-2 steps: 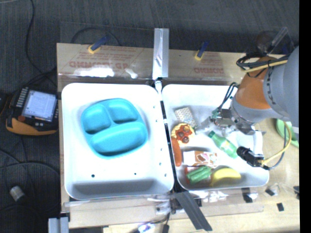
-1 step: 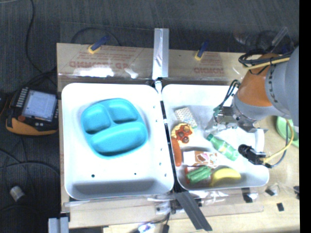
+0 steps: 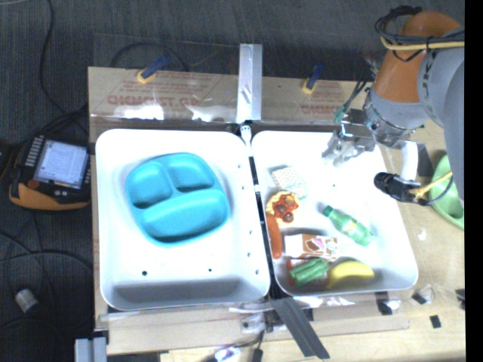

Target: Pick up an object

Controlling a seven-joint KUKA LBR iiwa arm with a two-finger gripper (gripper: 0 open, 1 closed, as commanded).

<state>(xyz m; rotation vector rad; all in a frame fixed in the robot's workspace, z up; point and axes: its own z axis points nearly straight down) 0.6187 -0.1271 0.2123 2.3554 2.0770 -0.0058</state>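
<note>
My gripper (image 3: 343, 148) hangs over the far right part of the right bin (image 3: 381, 228), with nothing seen between its fingers. Below it in that bin lie a green bottle (image 3: 348, 225), a yellow banana (image 3: 352, 272), a green vegetable (image 3: 307, 271), a small printed carton (image 3: 317, 245), an orange and red toy food piece (image 3: 283, 206), a long orange sausage-like piece (image 3: 273, 233) and a white dotted packet (image 3: 288, 178). The gripper is apart from all of them, above bare bin floor.
The left bin (image 3: 113, 277) holds a blue divided tray (image 3: 178, 195). A metal divider post (image 3: 250, 81) stands behind the bins' shared wall. A green object (image 3: 451, 194) sits outside the right bin's right edge. A handheld device (image 3: 53, 168) lies left of the bench.
</note>
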